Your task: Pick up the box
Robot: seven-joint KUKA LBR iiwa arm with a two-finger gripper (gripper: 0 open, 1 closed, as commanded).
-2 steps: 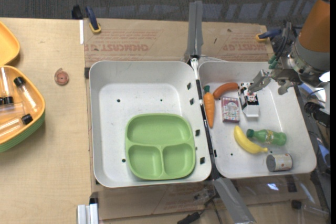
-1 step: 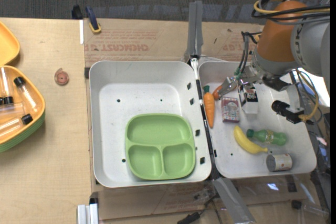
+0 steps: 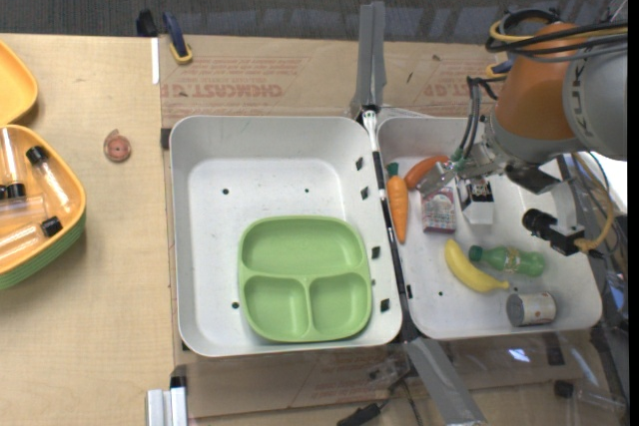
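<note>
- The box point(image 3: 438, 211) lies in the right bin point(image 3: 574, 309), close to its left wall.
- The gripper point(image 3: 469, 177) hangs just above and to the right of the box; its state cannot be determined.
- A carrot point(image 3: 398, 206) lies just left of the box; a banana point(image 3: 472, 268), green bottle point(image 3: 507, 260) and can point(image 3: 531, 307) lie nearer the front.
- A green divided plate point(image 3: 305, 278) occupies the left bin point(image 3: 195, 214).

The claw point(image 3: 461, 177) hung low in the right bin point(image 3: 589, 309), hemmed in closely: the box point(image 3: 438, 211) just beside it, a carrot point(image 3: 397, 205) beyond that against the bin's wall, a banana point(image 3: 472, 269), green bottle point(image 3: 509, 261) and can point(image 3: 531, 307) nearer the front. Farther off, the left bin point(image 3: 200, 214) lay open around its green plate point(image 3: 305, 278).
</note>
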